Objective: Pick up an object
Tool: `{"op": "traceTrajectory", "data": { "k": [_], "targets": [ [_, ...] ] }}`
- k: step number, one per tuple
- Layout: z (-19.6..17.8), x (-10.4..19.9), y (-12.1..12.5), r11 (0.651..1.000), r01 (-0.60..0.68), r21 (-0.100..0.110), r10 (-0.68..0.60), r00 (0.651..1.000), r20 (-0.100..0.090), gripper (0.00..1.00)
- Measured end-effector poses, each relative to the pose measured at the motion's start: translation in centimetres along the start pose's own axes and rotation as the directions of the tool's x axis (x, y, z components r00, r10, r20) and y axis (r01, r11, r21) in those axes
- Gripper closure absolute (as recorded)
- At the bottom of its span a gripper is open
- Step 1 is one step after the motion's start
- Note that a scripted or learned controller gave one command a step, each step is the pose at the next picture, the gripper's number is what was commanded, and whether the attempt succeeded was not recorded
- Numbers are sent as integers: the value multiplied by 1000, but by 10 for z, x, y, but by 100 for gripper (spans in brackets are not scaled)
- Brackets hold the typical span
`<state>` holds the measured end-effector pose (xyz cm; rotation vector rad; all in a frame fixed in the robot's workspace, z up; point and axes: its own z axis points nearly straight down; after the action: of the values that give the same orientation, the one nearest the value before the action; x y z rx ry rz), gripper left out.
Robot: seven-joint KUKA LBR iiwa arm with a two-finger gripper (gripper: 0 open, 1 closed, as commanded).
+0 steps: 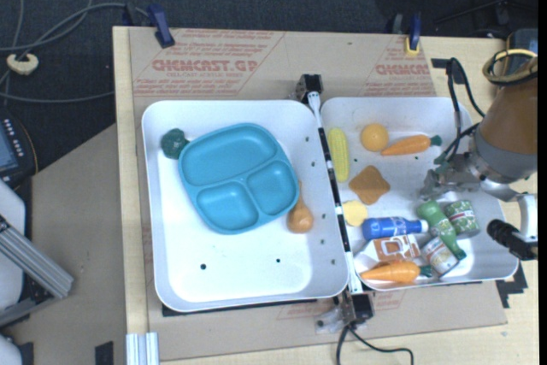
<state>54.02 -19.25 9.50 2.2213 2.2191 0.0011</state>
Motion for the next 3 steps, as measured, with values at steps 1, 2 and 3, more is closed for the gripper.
{"op": "traceTrajectory", "data": {
  "k": [1, 2, 3],
  "targets": [
    [1, 0, 0, 1000, 0, 1, 0, 1000, 0, 0],
    [11, -11, -47, 1000, -2, 6, 2, 1000, -2, 0],
    [0, -10, -44, 1000, 0, 0, 0, 1000, 0, 100]
  ]
}}
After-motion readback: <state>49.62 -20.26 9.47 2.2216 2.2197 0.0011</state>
